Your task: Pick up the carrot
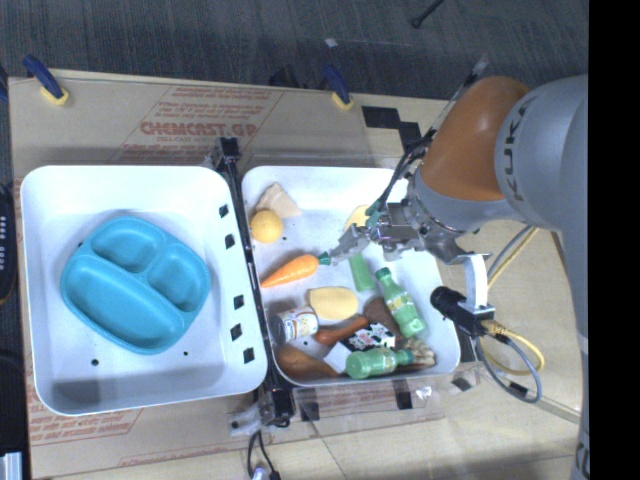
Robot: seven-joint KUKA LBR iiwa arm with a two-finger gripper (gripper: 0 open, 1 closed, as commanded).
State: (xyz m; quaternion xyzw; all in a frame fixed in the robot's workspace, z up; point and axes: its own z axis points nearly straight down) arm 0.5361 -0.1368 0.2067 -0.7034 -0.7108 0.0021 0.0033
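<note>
Carrot (290, 270) lying free in right bin (330, 183), long axis near level, green tip pointing at gripper (352, 245) just beside it to upper right, grasp state unreadable.

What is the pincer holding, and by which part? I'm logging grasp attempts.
Nothing is held: the pincer hovers just right of the carrot, near its green top, in the right bin.

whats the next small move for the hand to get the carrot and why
Probably a short shift toward the left bin and down. The hand sits just beside the carrot's green tip, while the carrot lies flat in the right bin, nothing between the fingers yet.
</note>
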